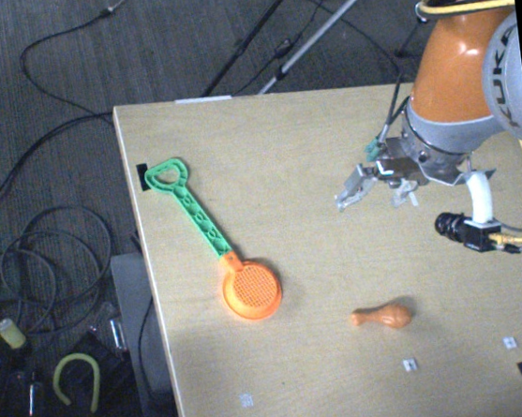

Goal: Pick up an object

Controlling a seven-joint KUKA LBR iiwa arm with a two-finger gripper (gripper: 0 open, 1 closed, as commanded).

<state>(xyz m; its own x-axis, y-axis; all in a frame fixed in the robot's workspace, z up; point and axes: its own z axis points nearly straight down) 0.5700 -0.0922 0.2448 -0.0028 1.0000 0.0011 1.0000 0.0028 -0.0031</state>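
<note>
Spreading across the view, a pale wood-grain bench [344, 268] sits above dark carpet strewn with black cables [39, 249] and metal stand legs. Letters "KU" show on the arm's grey shell. The gripper [377, 189] hangs over the bench's right part with its metal fingers spread apart, nothing between them. A paddle [218, 246] with a green perforated handle and round orange mesh head lies at left. A smooth orange drumstick-shaped toy [385, 315] lies near the front, apart from the gripper.

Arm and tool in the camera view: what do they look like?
The arm has a rounded orange band above a grey wrist with dark lettering at its edge. The tool is small, silver-grey metal with a teal bit. A white cylinder and black fitting hang below the wrist.
</note>
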